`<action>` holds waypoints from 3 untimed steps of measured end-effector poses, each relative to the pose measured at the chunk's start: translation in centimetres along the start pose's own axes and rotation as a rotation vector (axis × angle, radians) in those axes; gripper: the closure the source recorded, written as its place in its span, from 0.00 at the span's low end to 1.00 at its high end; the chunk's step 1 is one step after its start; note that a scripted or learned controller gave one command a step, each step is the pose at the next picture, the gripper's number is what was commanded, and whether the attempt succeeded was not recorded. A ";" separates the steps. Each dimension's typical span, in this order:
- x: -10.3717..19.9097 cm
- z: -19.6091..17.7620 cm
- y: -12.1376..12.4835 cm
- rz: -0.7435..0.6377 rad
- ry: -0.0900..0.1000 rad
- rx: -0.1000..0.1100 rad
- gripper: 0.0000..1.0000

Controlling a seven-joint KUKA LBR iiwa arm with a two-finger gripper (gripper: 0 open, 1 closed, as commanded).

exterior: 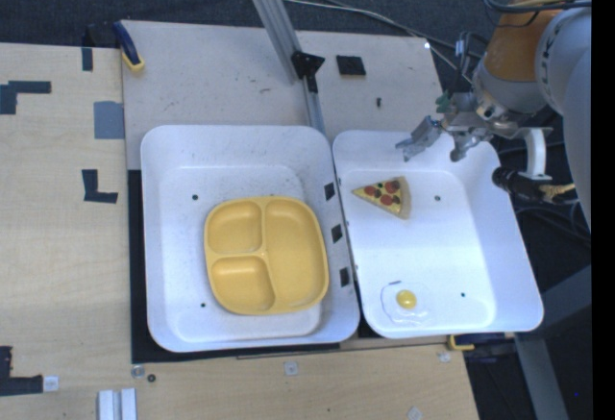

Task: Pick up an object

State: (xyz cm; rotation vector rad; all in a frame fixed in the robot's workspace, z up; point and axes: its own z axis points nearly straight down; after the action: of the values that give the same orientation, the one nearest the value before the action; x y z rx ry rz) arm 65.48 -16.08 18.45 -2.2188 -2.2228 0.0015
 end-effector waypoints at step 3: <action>0.7 8.5 -0.4 -0.001 -0.003 -0.006 1.00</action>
State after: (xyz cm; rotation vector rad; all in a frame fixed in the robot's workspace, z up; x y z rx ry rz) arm 65.08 -15.36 9.95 -2.2223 -2.2291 -0.0016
